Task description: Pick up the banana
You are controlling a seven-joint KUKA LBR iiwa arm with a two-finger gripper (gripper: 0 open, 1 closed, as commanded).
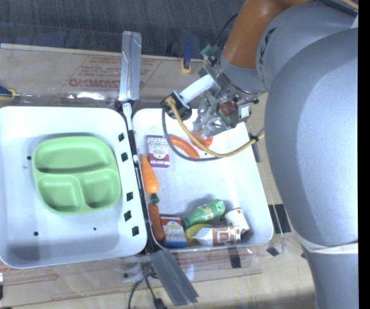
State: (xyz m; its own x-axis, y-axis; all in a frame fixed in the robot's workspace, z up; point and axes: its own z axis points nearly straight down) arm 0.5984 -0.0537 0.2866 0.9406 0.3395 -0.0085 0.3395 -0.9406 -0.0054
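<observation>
Risk no. 1 was a wrong-item grab. The gripper (214, 117) hung over the far end of the right-hand bin (227, 179), just beside an orange, carrot-like piece (185, 147), w/ a small red-and-white box (157, 151) near it. The banana, as best I could judge, was the yellow-green curved piece (203, 214) at the near end of that same bin, well apart from the gripper; ID not certain, it could've been a bottle. A straight descent from there would prob. have met the orange piece or bare floor, not the banana. Risk no. 2 was crowding. The yellow-green piece lay touching a carton (222, 234) and a small red pack (172, 230), so a close there might've pinched a neighbour or pushed the target aside. Risk no. 3 was the yellow cable (191, 140) looping below the wrist, which might've dragged across items. Claw state: couldn't tell how open it was, and nothing was visibly in it. Other contents of that bin: a carrot (149, 176) along the dividing wall and a reddish sausage-like piece (155, 219) below it. The left-hand bin (11, 127) held a green divided tray (77, 173), lying flat, w/ its three compartments bare.
</observation>
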